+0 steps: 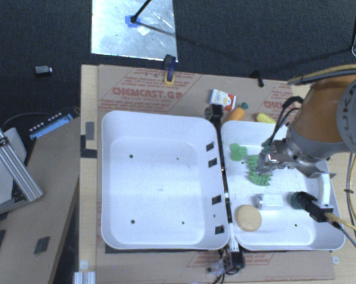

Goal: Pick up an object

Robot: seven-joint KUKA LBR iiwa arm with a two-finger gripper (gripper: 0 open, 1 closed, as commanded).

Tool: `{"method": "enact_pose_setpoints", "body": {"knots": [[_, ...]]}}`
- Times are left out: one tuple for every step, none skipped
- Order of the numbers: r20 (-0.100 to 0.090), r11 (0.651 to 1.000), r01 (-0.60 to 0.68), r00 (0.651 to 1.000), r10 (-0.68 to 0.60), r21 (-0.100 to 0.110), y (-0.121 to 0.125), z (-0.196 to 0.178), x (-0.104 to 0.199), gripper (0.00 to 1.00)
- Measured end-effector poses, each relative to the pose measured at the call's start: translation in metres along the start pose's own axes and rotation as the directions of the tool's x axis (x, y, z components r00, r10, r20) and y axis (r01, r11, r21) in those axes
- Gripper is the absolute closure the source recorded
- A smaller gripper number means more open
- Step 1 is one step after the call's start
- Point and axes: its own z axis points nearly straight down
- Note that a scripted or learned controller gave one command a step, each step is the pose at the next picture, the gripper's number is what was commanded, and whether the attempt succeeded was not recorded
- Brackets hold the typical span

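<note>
- The arm (323, 121) reaches in from the right, and the gripper (266, 162) sits low in the right bin (291, 244), right at the top edge of a green spiky toy (260, 178).
- Gripper state: honestly can't tell. The wrist blocks the business end from this angle, so I can't say whether it's open, clamped or holding anything. Not calling it a grab.
- The green spiky toy looks like the target to me. It lies on the bin floor, roughly mid-bin and a bit toward the back. It's either touching the gripper or just beside it, I can't say which.
- Other stuff in that bin:
  - A second green piece (239, 151) sits just up and left of the toy, near the wall shared with the left bin (161, 123).
  - A tan round thing (248, 218) is near the front-left corner.
  - A small clear thing (271, 201) is just beside the tan one, between it and the toy.
- Step in hand, my read: the grasp itself. The gripper is down at the object and the lift isn't done yet.
- Next move, I'd guess: get a firm pinch on the toy's body, then pull straight up.
- The toy looks spiky and probably squishy, so a hold on just a few spikes could slip. Worth checking that it actually leaves the bin floor.
</note>
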Motion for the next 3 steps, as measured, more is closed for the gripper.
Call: {"method": "enact_pose_setpoints", "body": {"knots": [[-0.002,1.0,0.007,1.0,-0.007,-0.007,0.018,-0.095,0.081,1.0],[0.0,1.0,0.003,1.0,-0.003,-0.01,0.113,-0.138,0.101,1.0],[-0.001,1.0,0.003,1.0,-0.003,0.007,0.052,-0.12,0.152,1.0]]}}
